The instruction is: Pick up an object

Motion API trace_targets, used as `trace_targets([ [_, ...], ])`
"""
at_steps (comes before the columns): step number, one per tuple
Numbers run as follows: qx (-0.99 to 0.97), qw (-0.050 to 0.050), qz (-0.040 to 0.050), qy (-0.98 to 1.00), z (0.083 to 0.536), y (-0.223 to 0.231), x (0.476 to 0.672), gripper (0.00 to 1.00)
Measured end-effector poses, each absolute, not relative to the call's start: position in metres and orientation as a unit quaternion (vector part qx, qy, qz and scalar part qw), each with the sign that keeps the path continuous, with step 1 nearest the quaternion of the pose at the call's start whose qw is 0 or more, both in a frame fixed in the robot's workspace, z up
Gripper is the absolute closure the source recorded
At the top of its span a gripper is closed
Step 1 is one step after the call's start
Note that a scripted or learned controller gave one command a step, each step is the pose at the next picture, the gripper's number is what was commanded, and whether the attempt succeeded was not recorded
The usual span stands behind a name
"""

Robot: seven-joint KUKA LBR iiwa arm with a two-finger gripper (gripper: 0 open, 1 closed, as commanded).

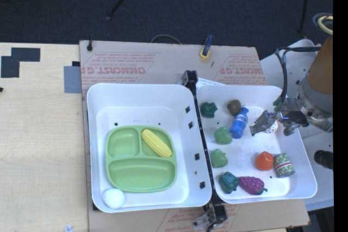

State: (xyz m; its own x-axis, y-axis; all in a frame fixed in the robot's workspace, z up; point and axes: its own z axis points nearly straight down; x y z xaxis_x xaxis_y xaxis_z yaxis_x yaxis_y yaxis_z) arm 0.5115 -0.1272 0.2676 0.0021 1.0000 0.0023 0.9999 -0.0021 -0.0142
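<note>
1. Objects for picking all sit in the right bin (304,182): blue bottle (239,123) near the middle, tilted, brown lump (234,106) just above it, dark green piece (208,110) at upper left.
2. Same bin, lower down: two light green pieces (223,135) and (218,158) along the left side, teal piece (229,181) touching the purple grapes (251,185) near the front wall.
3. Red-orange round item (264,161) and a small patterned can (284,165) lie just beside each other at the right of the bin.
4. Gripper (274,123) hangs over the right bin's right half, just beside the blue bottle, above the red-orange item. Fingers spread apart, nothing seen between them.
5. Arm comes in from the right edge, orange band (325,65) at upper right.
6. Left bin (98,100) holds a green divided tray (140,171) with a yellow corn cob (157,143) in its upper right compartment.
7. White ball (113,198) sits at the left bin's front left corner, touching the tray's edge.
8. Both bins rest on a cardboard sheet (141,65); a blue and yellow clamp (206,46) at its far edge.
</note>
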Motion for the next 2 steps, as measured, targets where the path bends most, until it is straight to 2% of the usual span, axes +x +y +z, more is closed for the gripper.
trace_targets([
  [1, -0.707, 0.001, 0.0005, -0.707, 0.274, -0.127, 0.513, 0.00],
  [2, -0.707, 0.004, 0.0023, -0.707, 0.212, -0.132, 0.516, 0.00],
])
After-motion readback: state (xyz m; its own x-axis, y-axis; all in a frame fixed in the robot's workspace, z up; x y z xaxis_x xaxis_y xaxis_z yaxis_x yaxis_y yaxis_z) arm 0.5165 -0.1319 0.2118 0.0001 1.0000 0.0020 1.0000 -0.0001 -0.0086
